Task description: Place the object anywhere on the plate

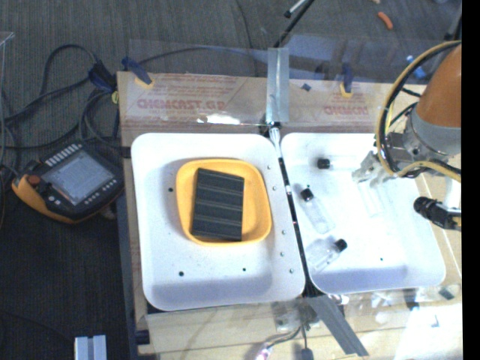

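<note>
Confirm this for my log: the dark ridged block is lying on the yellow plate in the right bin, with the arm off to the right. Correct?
One detail is off. The dark ridged block does lie on the yellow plate, but that plate sits in the left bin, not the right one, as the camera view shows. The arm is indeed at the right.

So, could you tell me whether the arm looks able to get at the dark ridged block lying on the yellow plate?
Probably yes: the dark ridged block lies flat on the yellow plate with nothing over it, and the arm sits above the right bin, with just the low bin walls between.
</note>
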Controlling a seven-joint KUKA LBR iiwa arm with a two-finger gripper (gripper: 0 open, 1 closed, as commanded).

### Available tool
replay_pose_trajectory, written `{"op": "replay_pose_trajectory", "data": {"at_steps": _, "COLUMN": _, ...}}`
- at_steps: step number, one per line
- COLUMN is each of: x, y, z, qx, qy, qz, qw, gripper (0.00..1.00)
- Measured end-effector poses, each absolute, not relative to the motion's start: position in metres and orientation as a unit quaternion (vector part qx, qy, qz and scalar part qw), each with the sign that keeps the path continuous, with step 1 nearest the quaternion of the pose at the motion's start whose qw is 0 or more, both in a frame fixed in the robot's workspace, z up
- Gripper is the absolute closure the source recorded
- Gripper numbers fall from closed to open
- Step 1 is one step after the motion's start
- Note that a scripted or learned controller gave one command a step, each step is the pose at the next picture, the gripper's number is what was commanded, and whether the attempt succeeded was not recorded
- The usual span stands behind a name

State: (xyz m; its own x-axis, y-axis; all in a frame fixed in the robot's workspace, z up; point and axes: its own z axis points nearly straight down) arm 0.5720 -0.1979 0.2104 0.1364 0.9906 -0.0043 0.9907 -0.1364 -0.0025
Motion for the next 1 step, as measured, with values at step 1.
{"op": "replay_pose_trajectory", "data": {"at_steps": 1, "x": 0.572, "y": -0.1981, "z": 0.2106, "qx": 0.754, "qy": 0.657, "qz": -0.0023, "qw": 0.001, "gripper": 0.0}}
